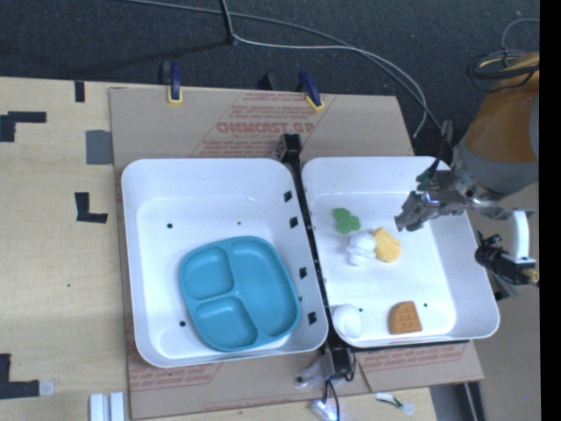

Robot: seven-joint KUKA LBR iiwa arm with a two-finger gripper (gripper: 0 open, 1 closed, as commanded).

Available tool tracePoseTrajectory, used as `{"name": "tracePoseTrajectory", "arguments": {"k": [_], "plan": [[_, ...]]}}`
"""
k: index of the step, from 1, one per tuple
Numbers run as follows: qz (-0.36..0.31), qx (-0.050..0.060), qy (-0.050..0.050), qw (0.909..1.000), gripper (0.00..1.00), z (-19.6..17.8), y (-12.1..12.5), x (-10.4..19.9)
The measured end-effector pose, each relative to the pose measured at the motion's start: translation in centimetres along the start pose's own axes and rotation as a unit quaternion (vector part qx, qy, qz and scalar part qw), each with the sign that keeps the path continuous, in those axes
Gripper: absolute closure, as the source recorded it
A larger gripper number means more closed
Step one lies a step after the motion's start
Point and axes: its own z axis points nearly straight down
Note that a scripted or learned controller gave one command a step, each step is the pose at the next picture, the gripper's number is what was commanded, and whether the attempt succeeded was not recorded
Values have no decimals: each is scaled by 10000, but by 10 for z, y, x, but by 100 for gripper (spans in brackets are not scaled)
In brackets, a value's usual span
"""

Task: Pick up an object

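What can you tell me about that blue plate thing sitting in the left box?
The blue plate is a light blue divided tray with rounded corners, three compartments and a raised rim; it looks like smooth plastic. It lies flat and right side up, turned at an angle, on the floor of the left bin, toward its near side. Nothing lies in it.

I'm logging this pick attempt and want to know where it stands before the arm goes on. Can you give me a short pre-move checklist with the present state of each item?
1. Targets in the right bin: green piece, yellow piece, white piece, white ball, tan piece. Ok.
2. Gripper over the right bin, right of the yellow piece. Ok.
3. Object between the fingers: none seen. Not ok.
4. Finger opening: cannot tell.
5. Yellow and white pieces touch, so a clean single pick is doubtful. Not ok.
6. Blue tray sits in the left bin, apart from the targets. Ok.
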Motion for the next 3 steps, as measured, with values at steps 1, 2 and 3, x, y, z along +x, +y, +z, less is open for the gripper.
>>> {"name": "tracePoseTrajectory", "arguments": {"k": [1, 2, 3], "plan": [[-3, 7, 3, 10000, 100, 9, 16, 58], [-1, 6, 1, 10000, 100, 13, 23, 112], [5, 6, -1, 10000, 100, 22, 38, 163]]}}
